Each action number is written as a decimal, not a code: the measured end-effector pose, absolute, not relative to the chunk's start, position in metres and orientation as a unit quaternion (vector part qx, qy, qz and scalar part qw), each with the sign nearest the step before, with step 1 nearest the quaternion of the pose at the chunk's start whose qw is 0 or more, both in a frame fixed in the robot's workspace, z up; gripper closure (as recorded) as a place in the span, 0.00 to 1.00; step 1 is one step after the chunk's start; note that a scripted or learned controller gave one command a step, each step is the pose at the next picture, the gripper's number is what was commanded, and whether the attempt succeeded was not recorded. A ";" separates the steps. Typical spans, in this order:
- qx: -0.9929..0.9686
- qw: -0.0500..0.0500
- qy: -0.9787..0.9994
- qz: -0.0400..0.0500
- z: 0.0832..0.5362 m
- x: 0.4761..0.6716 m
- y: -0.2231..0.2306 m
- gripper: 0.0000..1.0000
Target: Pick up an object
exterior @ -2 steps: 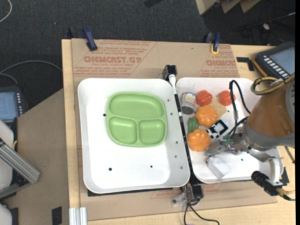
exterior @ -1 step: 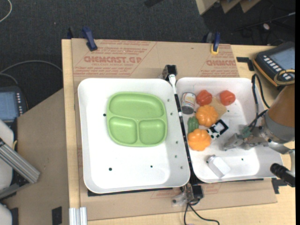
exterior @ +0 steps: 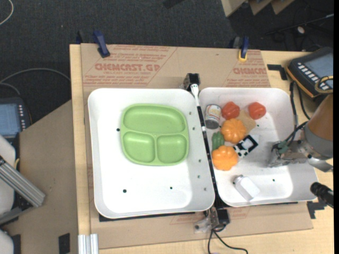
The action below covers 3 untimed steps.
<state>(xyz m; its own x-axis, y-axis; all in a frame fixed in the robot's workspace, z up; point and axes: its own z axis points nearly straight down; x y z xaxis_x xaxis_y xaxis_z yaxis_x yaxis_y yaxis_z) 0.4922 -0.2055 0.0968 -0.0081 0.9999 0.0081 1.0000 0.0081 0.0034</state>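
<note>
"Objects for picking: where do they lie?"

"All in the right bin (exterior: 275, 97). Toward its left wall there is a cluster: a small tin (exterior: 213, 115) lying near the divider, a red tomato (exterior: 230, 110) just beside it, and a second red piece (exterior: 257, 110) a little to the right, apart from the rest."

"And below those?"

"An orange pumpkin-like piece (exterior: 233, 130), a green piece (exterior: 217, 140) pressed against the bin's left wall, and a second orange piece (exterior: 224, 157) nearer the front. A black-and-white block (exterior: 246, 145) sits tilted between the two orange ones, on their right. A white bottle (exterior: 246, 187) lies on its side near the front edge, apart from the cluster."

"What of the gripper (exterior: 279, 151)?"

"It is low over the right half of the same bin, on bare white floor, well clear of the cluster and of the bottle. Nothing can be seen held in it. Whether it is open or closed cannot be told; it shows as a small dark, blurred shape below the arm (exterior: 320, 128), which comes in from the right edge."

"And the left bin (exterior: 106, 184)?"

"It holds a pale green divided plate (exterior: 155, 134), lying flat, one long compartment at the back and two smaller ones at the front."
</note>
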 end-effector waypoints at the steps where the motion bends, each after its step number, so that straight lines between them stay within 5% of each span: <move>1: -0.704 -0.002 -0.711 -0.003 0.139 0.528 -0.120 1.00; 2: -0.707 0.000 -0.708 0.000 0.125 0.526 -0.105 1.00; 3: -0.704 0.000 -0.710 -0.003 0.188 0.494 -0.019 1.00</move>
<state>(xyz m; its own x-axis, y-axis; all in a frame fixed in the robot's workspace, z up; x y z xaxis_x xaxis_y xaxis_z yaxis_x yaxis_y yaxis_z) 0.4938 -0.0194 0.1880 -0.0093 1.0000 0.0032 0.9999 0.0093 0.0039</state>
